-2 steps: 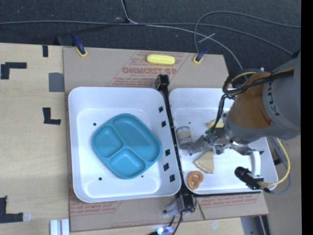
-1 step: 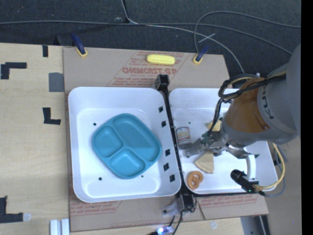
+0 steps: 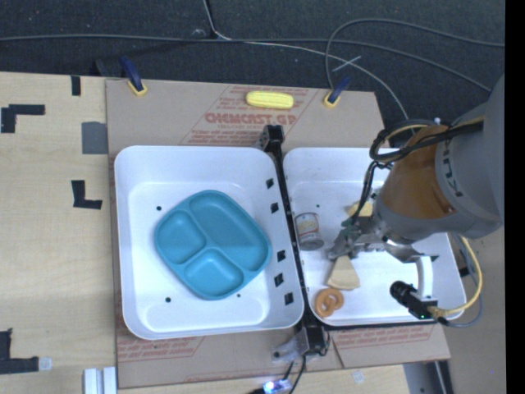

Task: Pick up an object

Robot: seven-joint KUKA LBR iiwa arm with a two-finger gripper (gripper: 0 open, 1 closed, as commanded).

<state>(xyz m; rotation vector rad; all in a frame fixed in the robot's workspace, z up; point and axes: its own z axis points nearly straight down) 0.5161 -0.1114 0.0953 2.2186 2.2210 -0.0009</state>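
Observation:
In the right bin (image 3: 328,164) lie a small silver can (image 3: 308,230), a pale cheese-like wedge (image 3: 344,276) and a brown pretzel-shaped piece (image 3: 329,303). A bit of yellow object (image 3: 358,209) peeks out beside the arm. My gripper (image 3: 351,245) hangs low in the right bin, just above the wedge and right of the can. Its dark fingers are small and partly hidden under the wrist. The grey arm with its orange band (image 3: 418,183) covers the right half of this bin.
The left bin (image 3: 135,179) holds a blue divided plate (image 3: 212,243). A yellow corn cob (image 3: 269,99) lies on the cardboard behind the bins. Black clips run along the divider (image 3: 281,212) between the bins. Cables arc over the dark backdrop.

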